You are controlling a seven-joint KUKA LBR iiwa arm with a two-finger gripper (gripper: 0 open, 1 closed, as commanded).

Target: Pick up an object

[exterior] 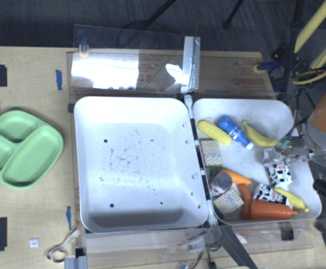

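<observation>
A: Camera view — where are the things to pick?

B: All in the right bin (275, 110): a corn cob (214, 132) touching a blue bottle (233, 130), a banana (258, 137) beside that, a carrot (267, 209) along the near wall.

A: And the left bin (95, 116)?

B: Just beside it on the desk (28, 217), with a green divided plate (20, 148) further left.

A: The jaws?

B: The gripper (289, 150) sits at the right bin's right rim. Spread or pressed together, I cannot tell.
</observation>
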